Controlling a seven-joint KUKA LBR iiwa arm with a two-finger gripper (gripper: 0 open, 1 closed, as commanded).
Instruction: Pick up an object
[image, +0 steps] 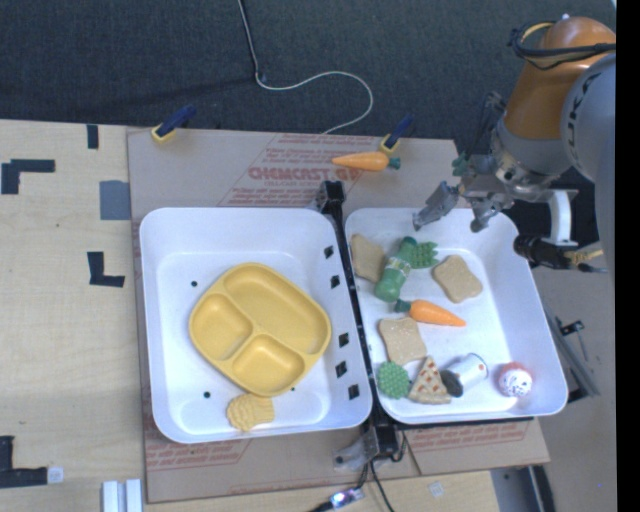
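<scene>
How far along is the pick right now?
Done: nothing lifted yet. The carrot, bread slices and other toys lie in the right bin. In hand: the gripper hangs open above that bin's far edge, with nothing between its fingers. Left: descend onto one object, close and lift.

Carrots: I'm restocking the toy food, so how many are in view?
2. One carrot lies in the right bin, mid-bin; the other carrot lies on the cardboard behind the bins.
</scene>
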